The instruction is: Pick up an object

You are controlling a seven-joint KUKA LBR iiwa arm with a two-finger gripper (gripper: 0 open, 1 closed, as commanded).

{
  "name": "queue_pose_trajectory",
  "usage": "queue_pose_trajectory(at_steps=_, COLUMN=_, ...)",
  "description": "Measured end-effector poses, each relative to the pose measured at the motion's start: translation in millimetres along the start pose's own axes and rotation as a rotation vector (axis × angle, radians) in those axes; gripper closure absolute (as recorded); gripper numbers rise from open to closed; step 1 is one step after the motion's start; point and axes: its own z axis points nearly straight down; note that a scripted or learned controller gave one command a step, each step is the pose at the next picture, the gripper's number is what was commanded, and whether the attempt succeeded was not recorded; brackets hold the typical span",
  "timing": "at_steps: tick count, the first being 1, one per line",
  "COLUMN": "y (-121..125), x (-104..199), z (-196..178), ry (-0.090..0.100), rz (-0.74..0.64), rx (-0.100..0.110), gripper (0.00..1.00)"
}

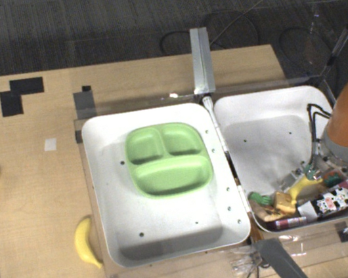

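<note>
The hand (310, 171) was low in the right bin (258, 127), right over the junk pile (304, 198) in its near corner; couldn't tell its state. Green tray (167, 158) sat in the left bin (111, 179), banana (85, 242) on the desk (30, 193) left of it.

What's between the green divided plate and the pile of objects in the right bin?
In the camera view, the grey divider between the bins, then bare white floor of the right bin, separate the green plate from the pile.
</note>
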Motion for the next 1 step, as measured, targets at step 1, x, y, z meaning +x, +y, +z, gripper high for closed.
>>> queue_pose_trajectory(at_steps=1, y=28.5, x=-9.4, z=2.7, ry=0.008, rz=0.402, rx=0.011, gripper=0.00)
